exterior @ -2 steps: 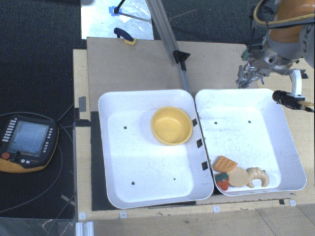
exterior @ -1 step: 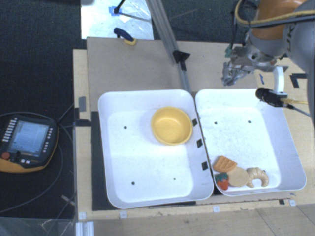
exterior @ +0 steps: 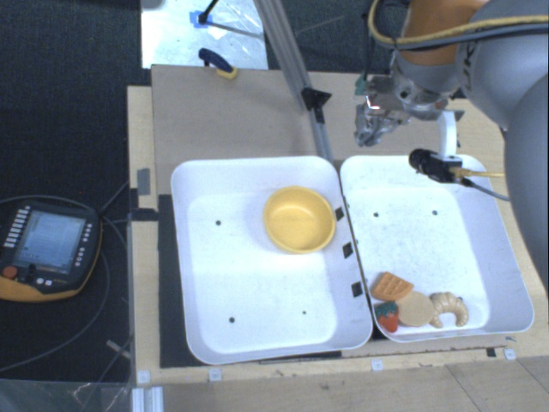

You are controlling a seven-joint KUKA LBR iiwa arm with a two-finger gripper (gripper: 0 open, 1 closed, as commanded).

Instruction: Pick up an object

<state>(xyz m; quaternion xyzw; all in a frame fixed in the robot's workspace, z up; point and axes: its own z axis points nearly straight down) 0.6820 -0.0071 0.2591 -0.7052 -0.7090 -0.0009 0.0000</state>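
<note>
Because nothing is seen between its fingers, the two-finger gripper [exterior: 371, 132], whose opening cannot be told, is held clear, well apart from the round yellow plastic bowl [exterior: 298, 219] and the small cluster of toy foods [exterior: 418, 302].

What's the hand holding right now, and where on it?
Nothing visible in the hand. It hangs above the far edge of the right bin; the yellow bowl sits in the left bin.
</note>
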